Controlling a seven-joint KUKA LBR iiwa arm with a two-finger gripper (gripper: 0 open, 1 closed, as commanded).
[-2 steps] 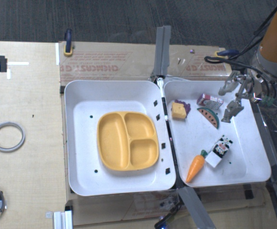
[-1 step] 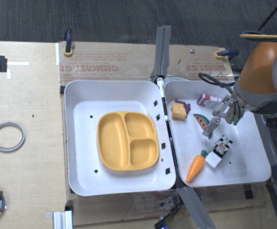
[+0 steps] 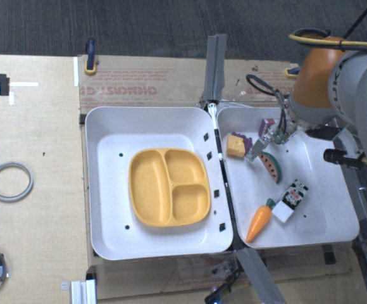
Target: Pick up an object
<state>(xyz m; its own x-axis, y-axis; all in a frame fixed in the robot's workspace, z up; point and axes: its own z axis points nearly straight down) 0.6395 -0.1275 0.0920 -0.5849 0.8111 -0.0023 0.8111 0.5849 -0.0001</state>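
The two shallow white plastic bins (image 3: 101,189) are looking smooth and faintly glossy. The yellow three-compartment plastic plate (image 3: 169,187) is showing a matt sheen. The pale wooden benchtop (image 3: 31,233) is appearing smooth and matt, the brown cardboard sheet (image 3: 139,81) dull.

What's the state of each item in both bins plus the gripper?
Tray: upright in left bin, compartments bare.
Carrot: lying flat in right bin, tip toward the near wall.
Watermelon slice: lying flat, beside the gripper.
Cheese: resting by the divider.
Cow toy: lying on its side.
Gripper: low in right bin, nothing seen between fingers.
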